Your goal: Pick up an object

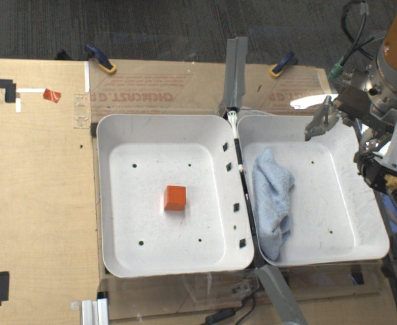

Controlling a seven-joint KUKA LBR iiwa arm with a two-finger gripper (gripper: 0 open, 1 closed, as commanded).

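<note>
Two white bins sit side by side on the surface. The orange block (175,198) sits mid-left bin (117,181); a blue-grey cloth (273,205) lies crumpled in the right bin (347,202). The gripper (320,124) hangs over that bin's far edge, holding nothing; how far it's open is unclear.

Open bins, few obstacles
Orange block (175,198) stands alone mid-left bin (117,249); blue cloth (273,202) crowds the right bin's (347,249) left side.
</note>
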